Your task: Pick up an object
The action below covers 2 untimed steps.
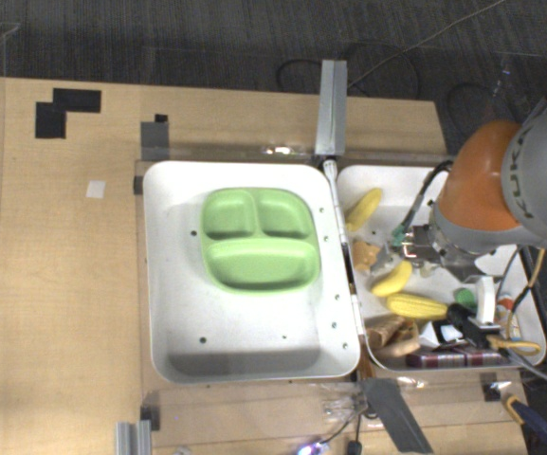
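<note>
**Gripper over right bin, nearest pick is the middle banana**

Likely target: the middle banana [393, 279]. It lies tilted in the centre-left of the right bin [392, 178], just below the gripper [413, 245].

Handling (my read):
- Looks like toy plastic, so light and stiff with a smooth skin, probably a bit slippery.
- It's curved and tapers at both ends. Take it across the thick mid-section, square to its long axis. A grip on an end would likely squirt out.
- No fragility worry.

Gripper state: can't tell how far open it is, since the wrist hardware blocks the view from this angle. Nothing visibly held.

Counts, working outward:
- Bananas: 3. The upper banana [364, 207] sits near the bin's top-left. The lower banana [417, 305] is just beside the target, close enough to get nudged.
- Brown lumps: 2, I think. One is at the left wall [363, 252] and one near the bottom [394, 335]. That clutter is small and blurry.
- Dark stick [453, 358]: 1, along the bottom wall.
- Small green piece [463, 297]: 1.
- Bins: 2. The left bin [173, 301] holds one green divided plate [257, 238] with three compartments.
</note>
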### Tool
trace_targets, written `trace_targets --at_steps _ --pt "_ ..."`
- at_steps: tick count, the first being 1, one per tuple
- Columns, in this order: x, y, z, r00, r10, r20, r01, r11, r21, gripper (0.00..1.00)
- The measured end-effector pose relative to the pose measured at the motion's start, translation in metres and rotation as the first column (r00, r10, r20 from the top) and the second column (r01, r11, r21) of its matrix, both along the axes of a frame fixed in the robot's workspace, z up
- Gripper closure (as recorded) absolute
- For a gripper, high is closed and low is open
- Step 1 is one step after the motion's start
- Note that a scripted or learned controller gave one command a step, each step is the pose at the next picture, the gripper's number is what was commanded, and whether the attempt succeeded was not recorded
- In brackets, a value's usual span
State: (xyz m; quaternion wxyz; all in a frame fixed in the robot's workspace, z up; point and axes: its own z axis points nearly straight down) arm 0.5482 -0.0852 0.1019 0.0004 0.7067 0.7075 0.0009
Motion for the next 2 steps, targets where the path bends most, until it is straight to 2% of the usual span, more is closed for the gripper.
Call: trace_targets --at_steps 1,2 --pt "0.002 0.001 0.012 1.000 0.000 0.006 0.000 1.000 0.000 1.00" --pt "0.023 0.047 0.083 0.984 -0.179 0.003 0.179 0.984 0.001 1.00"
